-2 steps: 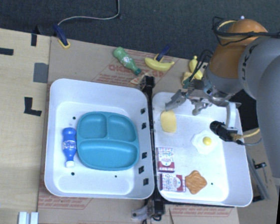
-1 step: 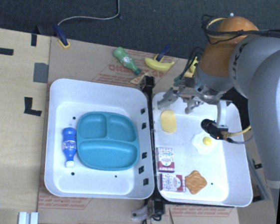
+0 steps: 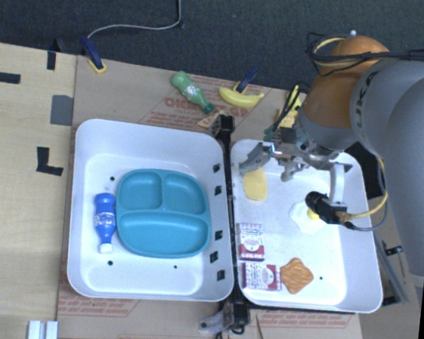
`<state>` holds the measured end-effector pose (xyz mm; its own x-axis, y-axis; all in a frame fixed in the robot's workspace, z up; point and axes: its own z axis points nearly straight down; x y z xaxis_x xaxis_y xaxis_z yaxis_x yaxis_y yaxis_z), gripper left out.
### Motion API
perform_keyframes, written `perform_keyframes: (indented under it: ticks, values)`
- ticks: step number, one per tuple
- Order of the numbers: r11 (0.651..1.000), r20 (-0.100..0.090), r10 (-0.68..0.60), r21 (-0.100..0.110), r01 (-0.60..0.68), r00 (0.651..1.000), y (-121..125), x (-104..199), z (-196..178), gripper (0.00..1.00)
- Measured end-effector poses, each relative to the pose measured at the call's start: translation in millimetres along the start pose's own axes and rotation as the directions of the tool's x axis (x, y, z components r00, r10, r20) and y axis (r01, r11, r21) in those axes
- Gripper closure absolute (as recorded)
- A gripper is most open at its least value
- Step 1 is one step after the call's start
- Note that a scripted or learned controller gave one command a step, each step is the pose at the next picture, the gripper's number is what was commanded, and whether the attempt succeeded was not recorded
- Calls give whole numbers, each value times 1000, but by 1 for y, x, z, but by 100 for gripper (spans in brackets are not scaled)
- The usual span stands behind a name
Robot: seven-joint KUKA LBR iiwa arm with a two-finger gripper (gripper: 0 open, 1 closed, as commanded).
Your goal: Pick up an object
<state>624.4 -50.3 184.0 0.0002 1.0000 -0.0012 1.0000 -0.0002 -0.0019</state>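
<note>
Yellow cheese wedge (image 3: 255, 185) lies just under your open, empty gripper (image 3: 272, 163); centre over it, descend straight, then close.

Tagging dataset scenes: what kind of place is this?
Likely a robotics lab pick-and-place bench: two white bins clamped on a board, toy items like a blue divided plate and plastic banana, and loose cabling on carpet.

Wooden bench (image 3: 13, 180) w/ cardboard sheet (image 3: 129, 95) on top, two white bins, left bin (image 3: 93, 144) & right bin (image 3: 351, 287), side by side on cardboard, green bottle (image 3: 191, 91) & yellow banana (image 3: 240, 97) behind bins, black tape marks at bench left.
</note>
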Motion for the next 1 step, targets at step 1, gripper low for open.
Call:
perform_keyframes:
  ticks: [1]
  values:
    - [1000,-1,0,-3,0,1000,-28,-46,98,0]
